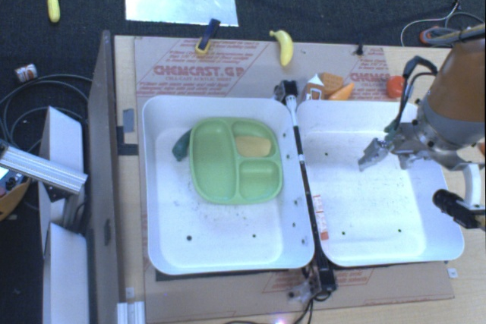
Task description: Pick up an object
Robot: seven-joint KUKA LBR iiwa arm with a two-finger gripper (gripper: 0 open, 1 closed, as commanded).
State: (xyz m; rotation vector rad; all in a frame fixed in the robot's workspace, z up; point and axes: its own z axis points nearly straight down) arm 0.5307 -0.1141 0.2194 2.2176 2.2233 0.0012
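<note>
Closest to the camera is the front rim of the two white bins on the desk; the right bin (380, 239) sits right under the gripper (372, 155), which hangs over its upper middle; can't tell how it's set, nothing visibly in it. Well off to the gripper's left, in the left bin (175, 239), lies a green divided plate (231, 171) with a yellow piece (254, 146) in one compartment; a dark green thing (181, 146) touches the plate's far-left edge.

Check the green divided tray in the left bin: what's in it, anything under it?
Green tray holds a yellow piece in its upper right compartment. A dark green item pokes out at its left edge; whatever lies beneath is covered.
</note>
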